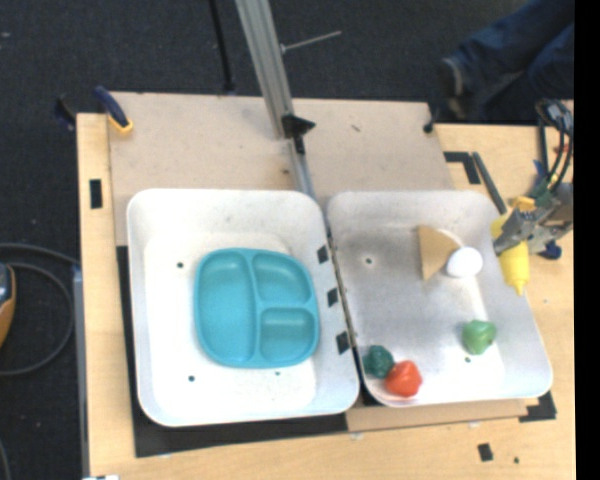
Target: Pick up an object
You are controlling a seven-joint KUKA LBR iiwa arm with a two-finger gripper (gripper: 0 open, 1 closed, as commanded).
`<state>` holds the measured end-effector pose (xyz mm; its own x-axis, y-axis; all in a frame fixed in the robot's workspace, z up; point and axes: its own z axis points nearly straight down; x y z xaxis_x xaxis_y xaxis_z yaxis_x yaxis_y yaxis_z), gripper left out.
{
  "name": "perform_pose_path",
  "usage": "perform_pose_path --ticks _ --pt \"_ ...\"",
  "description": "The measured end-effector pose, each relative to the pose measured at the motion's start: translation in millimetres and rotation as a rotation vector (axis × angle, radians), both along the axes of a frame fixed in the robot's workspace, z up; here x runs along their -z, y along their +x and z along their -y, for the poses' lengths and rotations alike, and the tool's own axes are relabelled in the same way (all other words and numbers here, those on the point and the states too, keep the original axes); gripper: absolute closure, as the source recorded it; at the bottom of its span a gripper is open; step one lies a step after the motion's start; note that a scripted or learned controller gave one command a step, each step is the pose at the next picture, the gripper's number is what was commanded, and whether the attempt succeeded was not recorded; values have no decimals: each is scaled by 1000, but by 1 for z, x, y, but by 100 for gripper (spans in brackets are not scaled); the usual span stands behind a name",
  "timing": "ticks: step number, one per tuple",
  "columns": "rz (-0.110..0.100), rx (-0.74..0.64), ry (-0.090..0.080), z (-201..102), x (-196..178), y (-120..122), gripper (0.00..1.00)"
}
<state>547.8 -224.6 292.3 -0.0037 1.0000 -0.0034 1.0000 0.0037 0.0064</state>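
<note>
Over the right bin (400, 200) we go, and every loose piece sits in or by it. Near its far wall, a little right of middle, lies a tan wedge (435, 248), with a white ball (465, 263) touching the wedge's near right side. Down toward the near right part of the bin floor sits a green lump (478, 335), well apart from that pair. At the near left corner, a dark green piece (379, 360) and a red piece (404, 378) sit just beside each other, seemingly touching, with the red one hard by the near rim. On the bin's right rim, a yellow piece (517, 266) lies across the edge, and a tangle of cables (555, 183) sits just beyond it, outside the bin.

As for the pincer, I cannot tell how it stands from this view.

Left of the right bin, wall against wall, lies the left bin (160, 228), and a teal divided plate (255, 306) rests flat near its middle. Beyond the right bin's far left corner, a metal rail (265, 53) rises from the bench (200, 138). Far off to the left, at the bench's back corner, sits a blue and yellow clamp (115, 113).
</note>
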Motion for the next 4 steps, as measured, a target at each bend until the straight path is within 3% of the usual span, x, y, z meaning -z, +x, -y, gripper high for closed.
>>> perform_pose_path --ticks 4 --pt "-6 -3 4 -210 46 1 100"
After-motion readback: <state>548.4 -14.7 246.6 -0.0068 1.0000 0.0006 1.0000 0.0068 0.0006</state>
